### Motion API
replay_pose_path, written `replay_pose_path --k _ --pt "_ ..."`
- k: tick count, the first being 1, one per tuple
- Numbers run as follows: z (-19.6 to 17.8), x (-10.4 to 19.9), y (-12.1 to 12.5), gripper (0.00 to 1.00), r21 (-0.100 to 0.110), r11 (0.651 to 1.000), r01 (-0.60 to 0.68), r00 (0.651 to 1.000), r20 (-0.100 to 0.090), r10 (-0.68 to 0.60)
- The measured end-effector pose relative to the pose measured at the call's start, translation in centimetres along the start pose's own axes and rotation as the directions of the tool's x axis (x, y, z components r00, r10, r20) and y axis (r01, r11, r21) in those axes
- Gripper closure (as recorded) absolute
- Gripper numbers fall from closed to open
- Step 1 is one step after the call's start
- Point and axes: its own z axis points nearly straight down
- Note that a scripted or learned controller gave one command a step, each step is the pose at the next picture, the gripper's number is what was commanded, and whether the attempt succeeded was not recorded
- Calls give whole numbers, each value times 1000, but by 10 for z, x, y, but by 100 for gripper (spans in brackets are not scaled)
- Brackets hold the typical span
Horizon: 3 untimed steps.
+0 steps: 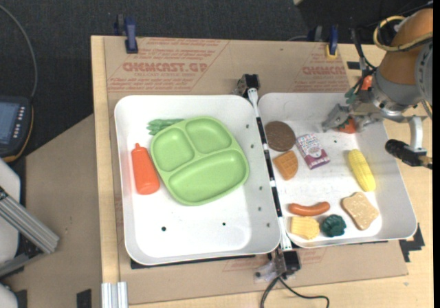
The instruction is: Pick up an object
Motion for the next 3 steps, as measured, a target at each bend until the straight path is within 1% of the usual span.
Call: replay_pose_path --k 1,2,3 --pt "-17 0 3 100 -10 1000 3 1000 9 -3" --pt "1 83 6 100 14 1000 4 1000 13 -4" --pt "-102 177 -25 100 -9 1000 9 1000 3 -9"
